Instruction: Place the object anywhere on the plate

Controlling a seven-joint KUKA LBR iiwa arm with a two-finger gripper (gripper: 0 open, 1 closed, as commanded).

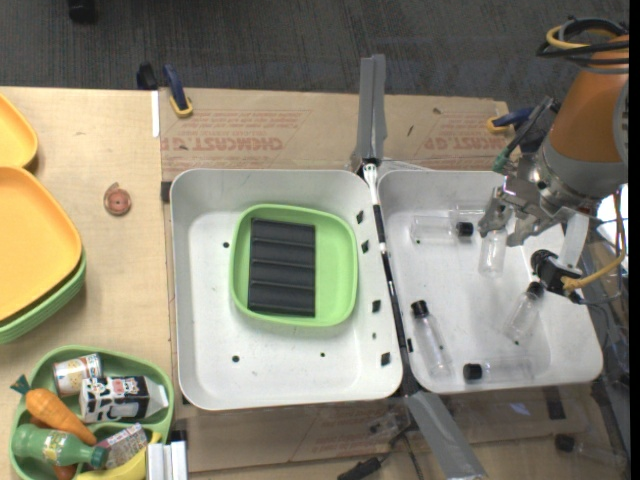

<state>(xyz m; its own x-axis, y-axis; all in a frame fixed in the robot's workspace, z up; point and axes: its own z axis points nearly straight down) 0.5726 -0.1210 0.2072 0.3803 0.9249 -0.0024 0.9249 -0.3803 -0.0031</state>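
Note:
A green square plate (pixel 341 268) lies in the left bin (pixel 200 298). On it rests a black ribbed rectangular object (pixel 282 266), lying flat at the plate's middle. Several clear vials with black caps lie scattered in the right bin (pixel 575 363): one at the back (pixel 440 228), one near the left wall (pixel 432 336), one at the right (pixel 522 315) and one along the front (pixel 498 371). My gripper (pixel 506 224) hangs over the back right part of the right bin, just above another clear vial (pixel 490 254). Nothing visible is in its grasp.
Stacked yellow and green plates (pixel 35 258) sit at the far left of the bench. A green bowl (pixel 150 388) of toy food stands at the front left. A metal divider (pixel 371 108) runs between the bins at the back. Cables (pixel 580 36) loop beside the arm.

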